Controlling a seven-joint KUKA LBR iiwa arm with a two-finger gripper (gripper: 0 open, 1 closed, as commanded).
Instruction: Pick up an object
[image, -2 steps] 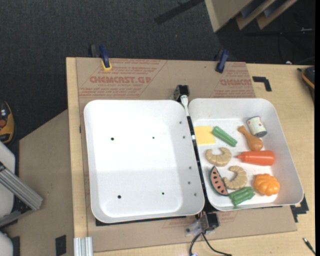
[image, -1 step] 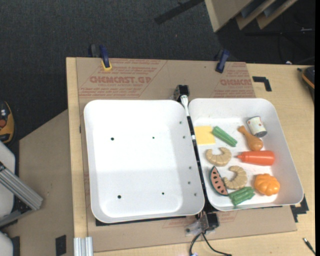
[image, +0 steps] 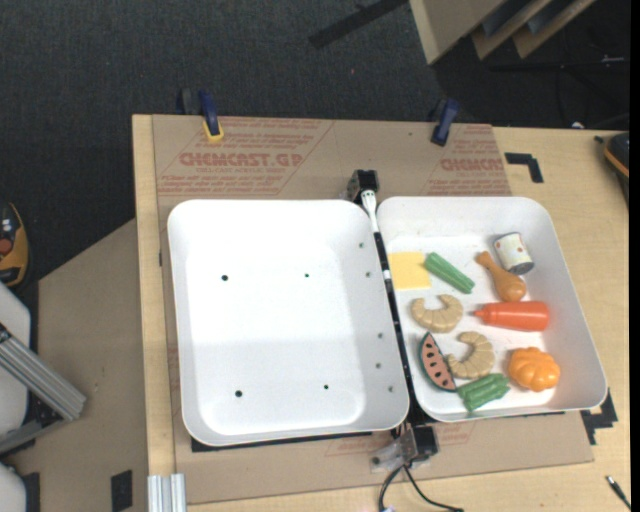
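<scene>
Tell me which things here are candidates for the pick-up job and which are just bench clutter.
Candidates, all in the right bin:
yellow square, green pod, drumstick, small can, carrot, two croissants, watermelon slice, green pepper, orange pumpkin.

Just lying about:
left bin, blue clamps, cardboard sheet, cable.

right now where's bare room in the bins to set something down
The left bin offers bare white floor from wall to wall. In the right bin, the strip along the far wall is free, above the yellow square and the can. It is crowded from the croissant down to the orange pepper.
</scene>
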